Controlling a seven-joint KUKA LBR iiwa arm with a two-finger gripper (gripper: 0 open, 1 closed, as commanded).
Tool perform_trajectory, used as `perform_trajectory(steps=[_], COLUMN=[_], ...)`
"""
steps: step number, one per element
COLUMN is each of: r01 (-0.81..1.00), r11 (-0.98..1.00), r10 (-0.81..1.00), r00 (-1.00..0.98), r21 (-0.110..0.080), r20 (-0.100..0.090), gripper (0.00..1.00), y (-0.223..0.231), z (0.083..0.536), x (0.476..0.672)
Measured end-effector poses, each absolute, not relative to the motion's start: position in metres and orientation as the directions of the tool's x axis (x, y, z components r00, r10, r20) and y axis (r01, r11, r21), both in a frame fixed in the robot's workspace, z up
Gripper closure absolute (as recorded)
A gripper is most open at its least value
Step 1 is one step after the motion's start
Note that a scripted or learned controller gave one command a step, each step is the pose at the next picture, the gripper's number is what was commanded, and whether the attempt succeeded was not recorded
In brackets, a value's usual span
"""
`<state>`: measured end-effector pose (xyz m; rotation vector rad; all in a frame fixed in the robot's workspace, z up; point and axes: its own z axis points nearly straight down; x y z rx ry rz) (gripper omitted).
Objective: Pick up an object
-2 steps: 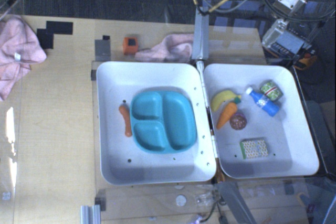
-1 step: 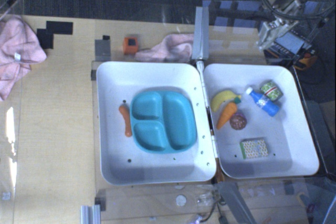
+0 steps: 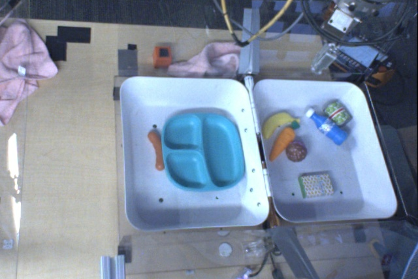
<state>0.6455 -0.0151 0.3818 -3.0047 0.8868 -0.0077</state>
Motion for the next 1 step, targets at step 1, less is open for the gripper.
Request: perform_trajectory(steps=[1], r01=[-0.922], r11=[-0.387], r10=[-0.922], r00=[0.387], r21=[-0.017], r20=[0.000], gripper=[1.00], y=[-0.0447], z=[0.4124], x=[0.6087])
